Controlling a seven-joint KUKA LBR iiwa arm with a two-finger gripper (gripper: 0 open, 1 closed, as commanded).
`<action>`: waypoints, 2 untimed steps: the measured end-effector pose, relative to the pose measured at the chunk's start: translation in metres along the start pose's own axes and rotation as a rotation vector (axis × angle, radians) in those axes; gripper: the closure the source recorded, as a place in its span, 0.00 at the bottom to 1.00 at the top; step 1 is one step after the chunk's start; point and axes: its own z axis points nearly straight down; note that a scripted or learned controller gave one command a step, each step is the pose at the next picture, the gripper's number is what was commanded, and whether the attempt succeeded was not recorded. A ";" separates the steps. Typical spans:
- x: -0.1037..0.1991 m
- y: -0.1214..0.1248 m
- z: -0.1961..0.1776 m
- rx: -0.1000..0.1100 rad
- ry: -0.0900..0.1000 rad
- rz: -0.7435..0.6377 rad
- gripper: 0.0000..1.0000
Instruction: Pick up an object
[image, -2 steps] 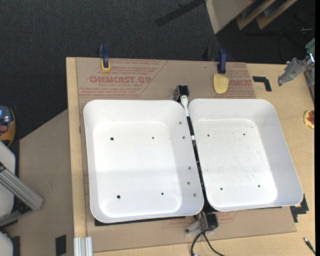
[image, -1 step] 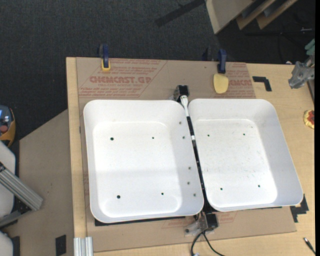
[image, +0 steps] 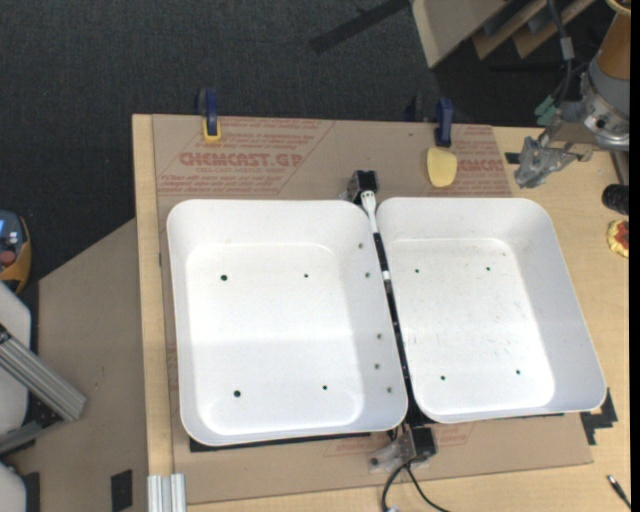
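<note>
My gripper (image: 536, 164) hangs at the back right, beyond the far right corner of the right bin (image: 560, 250) and above the cardboard-covered bench. The grey arm with its wrist (image: 610, 90) comes in from the top right corner. The left bin (image: 185, 300) and the right bin lie side by side, each showing a white floor with a few small dark dots. A pale yellow, rounded piece (image: 441, 167) lies on the cardboard just behind the right bin, left of the gripper and under a blue clamp (image: 443, 118).
A second blue clamp (image: 209, 110) grips the board's back left edge. A black bracket (image: 362, 184) and a strip run between the bins. A small red and yellow thing (image: 620, 236) and a dark item (image: 614, 197) sit at the right edge. Cables (image: 405, 462) lie in front.
</note>
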 end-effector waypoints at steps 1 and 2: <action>-0.001 -0.011 -0.029 -0.006 -0.002 0.003 1.00; 0.079 0.000 0.030 0.003 0.003 -0.004 1.00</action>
